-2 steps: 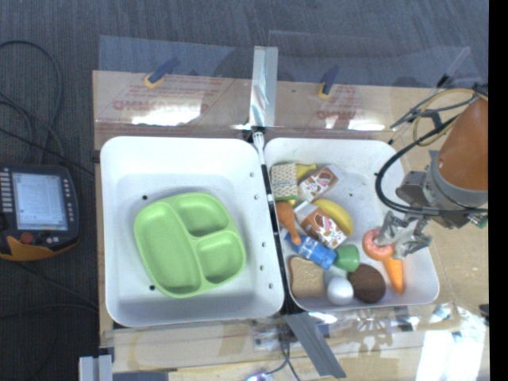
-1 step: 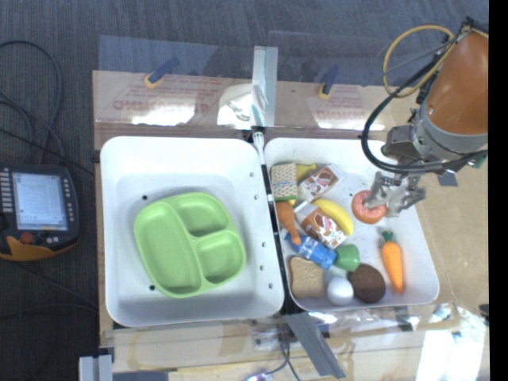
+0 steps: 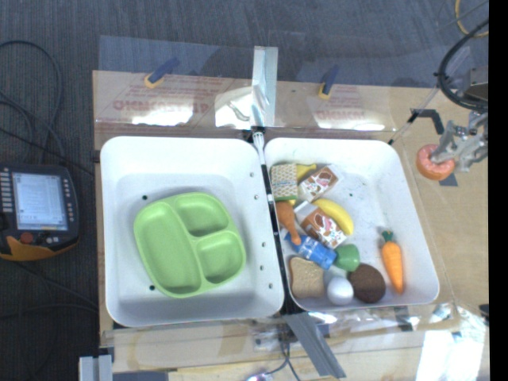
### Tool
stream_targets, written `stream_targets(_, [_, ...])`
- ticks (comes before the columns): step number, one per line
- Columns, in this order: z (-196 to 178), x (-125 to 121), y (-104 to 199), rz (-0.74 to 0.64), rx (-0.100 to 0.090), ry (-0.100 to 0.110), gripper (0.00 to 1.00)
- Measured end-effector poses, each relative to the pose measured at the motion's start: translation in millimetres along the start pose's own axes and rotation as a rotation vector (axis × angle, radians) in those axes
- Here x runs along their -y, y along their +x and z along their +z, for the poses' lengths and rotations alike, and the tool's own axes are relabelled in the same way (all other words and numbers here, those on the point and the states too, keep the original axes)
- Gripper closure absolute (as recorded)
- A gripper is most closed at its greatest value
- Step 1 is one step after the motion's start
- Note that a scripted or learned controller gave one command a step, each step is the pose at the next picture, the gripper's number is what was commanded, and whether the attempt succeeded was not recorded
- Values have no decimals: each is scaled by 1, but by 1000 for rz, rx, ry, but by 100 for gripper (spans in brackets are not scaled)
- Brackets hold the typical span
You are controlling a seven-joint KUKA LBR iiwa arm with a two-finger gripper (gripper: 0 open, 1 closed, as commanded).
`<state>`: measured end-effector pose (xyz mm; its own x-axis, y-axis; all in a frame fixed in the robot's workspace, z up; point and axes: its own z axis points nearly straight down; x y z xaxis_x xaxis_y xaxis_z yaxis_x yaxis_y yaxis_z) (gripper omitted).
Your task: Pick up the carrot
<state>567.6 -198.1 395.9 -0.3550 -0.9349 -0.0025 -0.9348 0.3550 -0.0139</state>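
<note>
Two shallow white bins side by side on the bench [image 3: 444,236]. In the left bin [image 3: 119,213], a green divided plate [image 3: 189,243], lying flat.

In the right bin [image 3: 401,173], a crowded heap of toy food. Carrot [image 3: 392,264] lying alone near the right wall, green top pointing up the view, orange tip down toward the near corner; clear of the heap, closest to a brown rounded piece [image 3: 367,282] and a green ball [image 3: 347,256]. Beside those, a white egg [image 3: 340,290] and a bread slice [image 3: 305,276], the slice partly covered by a blue item [image 3: 317,252]. Higher up, a banana [image 3: 333,211] between small printed cartons [image 3: 317,182], overlapped so that edges are hard to separate. Against the dividing wall, a second orange piece [image 3: 287,222], half buried and possibly another carrot.

At the far right, outside the bin and well apart from the carrot, the arm's end [image 3: 464,143], small, blurred and cut off by the frame. Next to it an orange-pink round shape [image 3: 435,163], unclear in kind. Jaws too small to resolve: cannot tell whether apart or together.

On the floor at left, a control pendant [image 3: 36,205], partly cropped.
</note>
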Motion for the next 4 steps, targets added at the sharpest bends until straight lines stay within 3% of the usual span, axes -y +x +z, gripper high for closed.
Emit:
stream_targets(1, [108,32,11,-239,6,-21,100])
stream_targets(2, [90,101,-15,-514,8,-11,100])
stream_targets(3, [84,90,-22,-921,10,-13,100])
stream_targets(4, [133,82,-33,-1348,14,-17,100])
